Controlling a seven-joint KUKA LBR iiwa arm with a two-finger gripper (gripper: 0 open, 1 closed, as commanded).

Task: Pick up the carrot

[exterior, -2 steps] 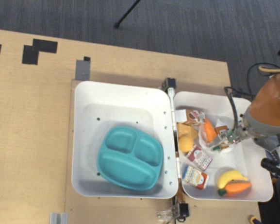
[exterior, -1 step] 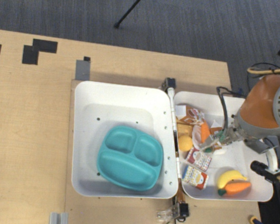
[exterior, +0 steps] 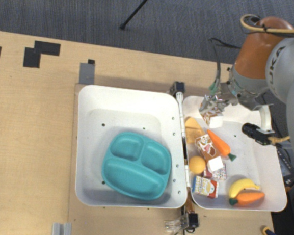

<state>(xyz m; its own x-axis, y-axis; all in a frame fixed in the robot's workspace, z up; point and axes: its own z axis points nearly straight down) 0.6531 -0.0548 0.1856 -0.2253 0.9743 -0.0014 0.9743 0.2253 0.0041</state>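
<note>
One tool (exterior: 213, 106), above carrot (exterior: 219, 143)

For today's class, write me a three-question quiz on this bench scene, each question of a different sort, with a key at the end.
1. True or false: the carrot lies in the same bin as the teal tray.
2. Multiple choice: where is the gripper? A) over the teal tray; B) over the far end of the right bin; C) above the banana.
3. Fill in: the left bin holds one thing, a divided teal ____.

Key
1. False; the carrot lies in the right bin, among the toy food.
2. B.
3. tray.
</note>
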